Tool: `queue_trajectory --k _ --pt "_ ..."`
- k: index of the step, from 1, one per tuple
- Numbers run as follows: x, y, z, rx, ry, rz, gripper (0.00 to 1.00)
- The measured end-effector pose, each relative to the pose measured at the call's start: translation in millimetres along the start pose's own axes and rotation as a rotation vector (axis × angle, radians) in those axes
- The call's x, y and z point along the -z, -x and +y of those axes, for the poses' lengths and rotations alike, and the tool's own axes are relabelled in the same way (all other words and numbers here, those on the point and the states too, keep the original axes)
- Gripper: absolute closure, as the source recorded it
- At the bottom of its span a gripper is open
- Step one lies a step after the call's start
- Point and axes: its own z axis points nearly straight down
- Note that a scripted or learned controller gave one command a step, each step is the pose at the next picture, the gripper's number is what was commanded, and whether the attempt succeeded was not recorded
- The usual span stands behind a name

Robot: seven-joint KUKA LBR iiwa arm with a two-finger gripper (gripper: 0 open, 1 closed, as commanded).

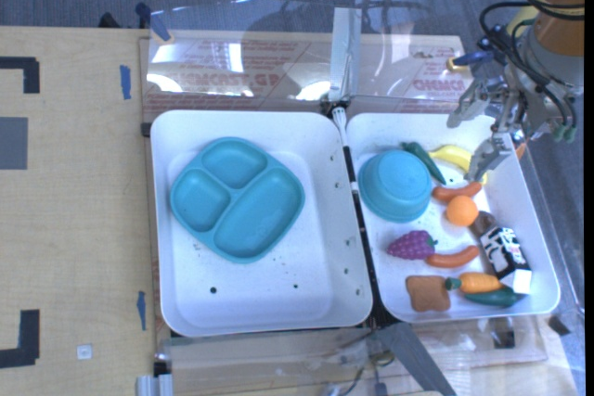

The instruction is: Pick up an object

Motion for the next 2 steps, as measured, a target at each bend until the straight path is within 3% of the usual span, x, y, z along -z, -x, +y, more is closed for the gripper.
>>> queue_trajectory --k 1,2 --pt "-149.7 22.0 -32.2 0.025 0.003 0.015 0.0" --pt "-185.2 -47.7 -27.0 -0.031 -0.005 -0.019 0.0"
